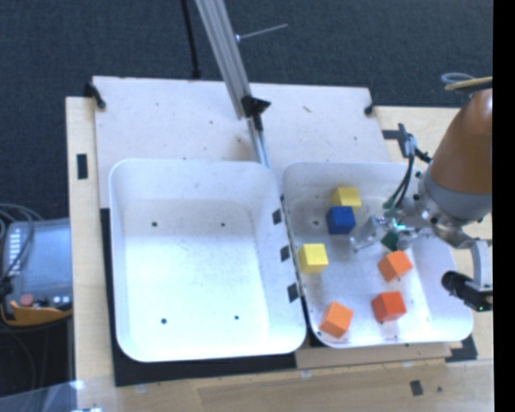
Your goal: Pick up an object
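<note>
Camera view, looking down at a slant. Two white bins side by side on the bench: left bin (197, 256), right bin (313, 191).

Right bin holds the blocks. Yellow block (346, 197) at the far side, blue block (341, 221) touching it just in front. Second yellow block (313, 257) near the bin's left wall. Three orange blocks: one (396, 265) just below the gripper, one (388, 305) nearer the front, one (336, 318) at the front left. A small green piece (391, 239) sits right at the gripper.

Arm (463, 161) reaches in from the right. Gripper (371, 235) is low over the bin, between blue block and upper orange block. Claw state: cannot tell; nothing seen held.
</note>
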Motion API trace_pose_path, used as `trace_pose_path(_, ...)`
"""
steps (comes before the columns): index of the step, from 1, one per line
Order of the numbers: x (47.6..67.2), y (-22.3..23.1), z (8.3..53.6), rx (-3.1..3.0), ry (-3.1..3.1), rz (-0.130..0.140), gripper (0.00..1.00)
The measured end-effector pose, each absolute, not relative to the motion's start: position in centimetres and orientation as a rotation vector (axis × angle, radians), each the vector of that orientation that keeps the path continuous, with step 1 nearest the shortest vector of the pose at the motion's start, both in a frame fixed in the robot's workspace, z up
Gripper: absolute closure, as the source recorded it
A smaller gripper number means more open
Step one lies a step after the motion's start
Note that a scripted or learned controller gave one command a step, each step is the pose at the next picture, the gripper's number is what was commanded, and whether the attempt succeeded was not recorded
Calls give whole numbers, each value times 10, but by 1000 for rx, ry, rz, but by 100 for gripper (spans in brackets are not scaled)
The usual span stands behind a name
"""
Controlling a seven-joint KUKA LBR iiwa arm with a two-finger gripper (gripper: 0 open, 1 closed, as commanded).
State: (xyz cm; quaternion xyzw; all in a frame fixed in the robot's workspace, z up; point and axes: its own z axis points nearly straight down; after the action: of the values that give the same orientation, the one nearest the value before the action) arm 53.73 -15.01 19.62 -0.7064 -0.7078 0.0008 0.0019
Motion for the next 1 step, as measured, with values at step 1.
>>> trace_pose_path(1, 538, -150, 198, -2223, -2221, -2, 0)
